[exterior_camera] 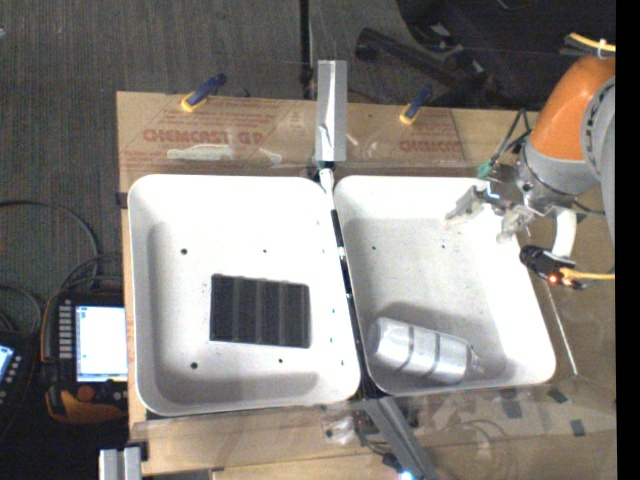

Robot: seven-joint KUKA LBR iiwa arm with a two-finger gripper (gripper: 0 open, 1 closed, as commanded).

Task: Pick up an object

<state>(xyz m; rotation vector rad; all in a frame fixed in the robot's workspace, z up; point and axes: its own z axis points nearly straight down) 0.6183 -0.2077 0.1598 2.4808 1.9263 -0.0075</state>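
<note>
One silver cylinder (lying flat) — well below the hand.

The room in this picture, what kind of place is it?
Probably a robotics lab or test cell: a grey arm reaches over two white bins on a clamped board, with a handheld control pendant on the floor.

two white bins, one dark ribbed block, one silvery, perhaps metal, cylinder.
</note>
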